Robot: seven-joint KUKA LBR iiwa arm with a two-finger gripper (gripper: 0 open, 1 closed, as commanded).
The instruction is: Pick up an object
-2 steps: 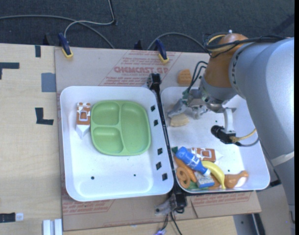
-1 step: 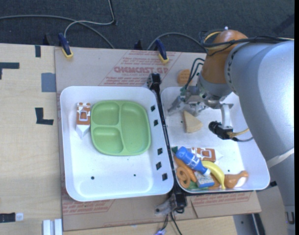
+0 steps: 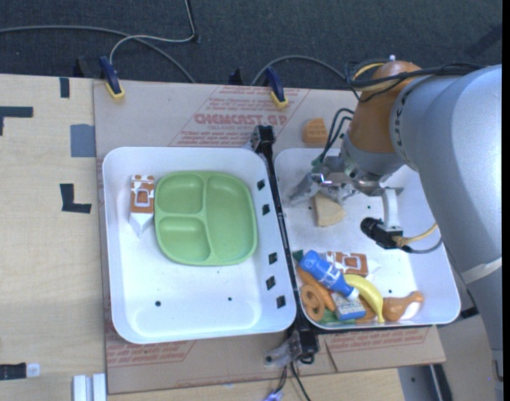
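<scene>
From the camera view I see my tool (image 3: 326, 184) low in the right bin (image 3: 430, 249), fingers spread, tips just above a tan wedge (image 3: 328, 212) — not gripping it. The wedge lies flat near the bin's left wall, its narrow end pointing up toward the tool, long axis roughly up-and-down — a green plate (image 3: 206, 218) sits in the left bin (image 3: 121, 249)

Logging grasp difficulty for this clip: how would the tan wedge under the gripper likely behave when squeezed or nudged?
The tan wedge looks like a solid, stiff block, so it probably keeps its shape. Its slanted faces may let it squirt out of the jaws. It lies flat on the right bin floor, so a nudge would likely slide it, not roll it.
</scene>
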